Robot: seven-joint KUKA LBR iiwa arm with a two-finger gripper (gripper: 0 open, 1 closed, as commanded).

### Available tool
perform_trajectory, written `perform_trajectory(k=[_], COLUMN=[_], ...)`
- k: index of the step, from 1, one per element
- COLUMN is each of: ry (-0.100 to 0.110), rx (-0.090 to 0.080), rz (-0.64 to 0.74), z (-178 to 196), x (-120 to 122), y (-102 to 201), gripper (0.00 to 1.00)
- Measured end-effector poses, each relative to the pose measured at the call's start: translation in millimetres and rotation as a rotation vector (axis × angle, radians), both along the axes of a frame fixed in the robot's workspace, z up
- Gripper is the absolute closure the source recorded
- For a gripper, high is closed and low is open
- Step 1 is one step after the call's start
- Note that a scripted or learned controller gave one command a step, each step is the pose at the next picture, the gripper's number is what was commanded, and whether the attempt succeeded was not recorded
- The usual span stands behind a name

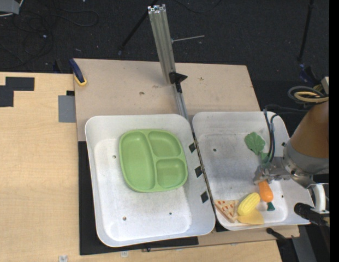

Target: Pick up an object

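The tabletop [213, 86] is a pale wooden board carrying two shallow white bins side by side. The left bin [103, 201] holds a light green divided plate [153, 160] with three compartments, lying flat in the bin's upper half. The right bin [226, 162] holds the small toy foods, gathered toward its right and near side.

The arm [314, 141] reaches in from the right, its orange band above the grey wrist, and its end effector [266, 174] is down inside the right bin, directly above the toy carrot [266, 191]. Whether it is spread or pressed together I cannot tell, since the wrist hides the tips.

An aluminium post [162, 42] rises from the tabletop behind the bins.

A green leafy toy [255, 142] lies in the right bin, just beyond the end effector. A yellow corn cob [248, 203] lies beside the carrot, to its left, with a yellow wedge [251, 218] touching it at the bin's near edge. A waffle-patterned piece [226, 209] sits just left of the corn.
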State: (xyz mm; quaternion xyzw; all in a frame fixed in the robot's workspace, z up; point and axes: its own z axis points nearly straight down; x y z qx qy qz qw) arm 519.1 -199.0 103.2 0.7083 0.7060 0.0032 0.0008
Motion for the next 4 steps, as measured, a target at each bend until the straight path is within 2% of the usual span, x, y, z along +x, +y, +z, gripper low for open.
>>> perform_trajectory(k=[3, 4], ry=[0.001, 0.009], rx=[-0.004, -0.001], rz=[0.006, 0.008], z=[146.3, 133.5], x=[3.9, 9.9], y=[22.8, 78.6], gripper=[1.00, 1.00])
